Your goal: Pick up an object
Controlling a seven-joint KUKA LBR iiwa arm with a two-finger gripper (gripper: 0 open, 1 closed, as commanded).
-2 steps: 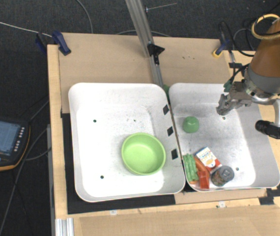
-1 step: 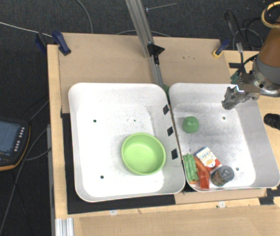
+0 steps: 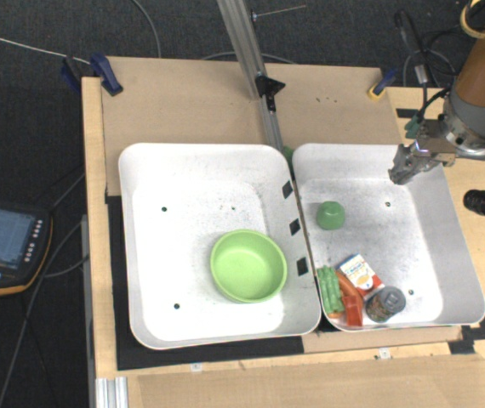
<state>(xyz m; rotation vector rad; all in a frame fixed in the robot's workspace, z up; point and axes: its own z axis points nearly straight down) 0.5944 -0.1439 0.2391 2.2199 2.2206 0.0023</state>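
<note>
End effector (image 3: 402,170): you see it above the right bin (image 3: 430,228)'s far edge; whether its grip is closed, you cannot tell.
Progress: nothing lifted; green cup (image 3: 331,215) awaits you.

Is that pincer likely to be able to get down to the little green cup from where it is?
Probably yes. The green cup stands alone on bare floor of the right bin, apart from the clutter, and the pincer sits over that same bin.
</note>
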